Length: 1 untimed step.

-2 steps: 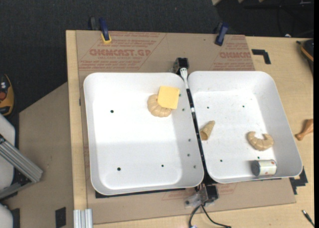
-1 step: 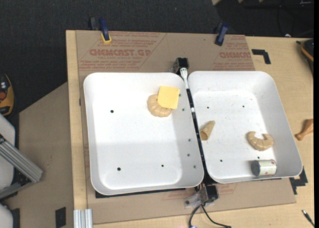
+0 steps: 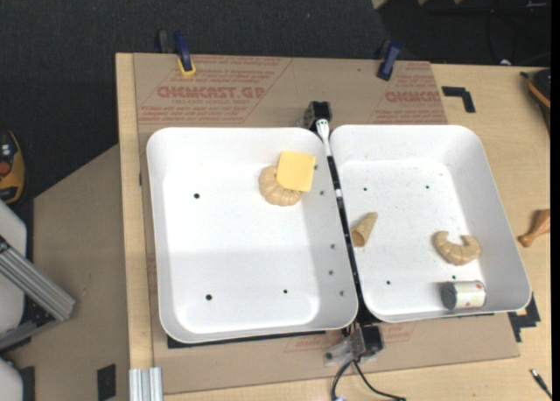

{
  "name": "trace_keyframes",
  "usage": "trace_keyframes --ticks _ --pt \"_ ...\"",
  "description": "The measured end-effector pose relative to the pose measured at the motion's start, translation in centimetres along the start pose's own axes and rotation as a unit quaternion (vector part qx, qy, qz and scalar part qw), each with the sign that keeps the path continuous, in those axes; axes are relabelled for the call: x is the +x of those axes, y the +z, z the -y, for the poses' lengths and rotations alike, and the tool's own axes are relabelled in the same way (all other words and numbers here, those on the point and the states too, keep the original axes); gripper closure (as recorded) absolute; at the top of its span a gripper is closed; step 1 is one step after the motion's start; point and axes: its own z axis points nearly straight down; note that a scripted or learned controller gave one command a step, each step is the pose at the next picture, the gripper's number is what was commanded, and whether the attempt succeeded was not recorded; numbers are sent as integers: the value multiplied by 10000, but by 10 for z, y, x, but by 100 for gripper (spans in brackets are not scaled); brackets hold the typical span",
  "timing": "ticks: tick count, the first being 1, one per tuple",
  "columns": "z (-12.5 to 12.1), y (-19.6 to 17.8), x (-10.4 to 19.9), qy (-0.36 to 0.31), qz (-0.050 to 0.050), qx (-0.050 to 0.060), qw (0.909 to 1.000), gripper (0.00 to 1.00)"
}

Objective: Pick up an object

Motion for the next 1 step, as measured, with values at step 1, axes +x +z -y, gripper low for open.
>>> trace_keyframes --ticks 1 --pt "83 -3 20 34 -24 46 10000 100"
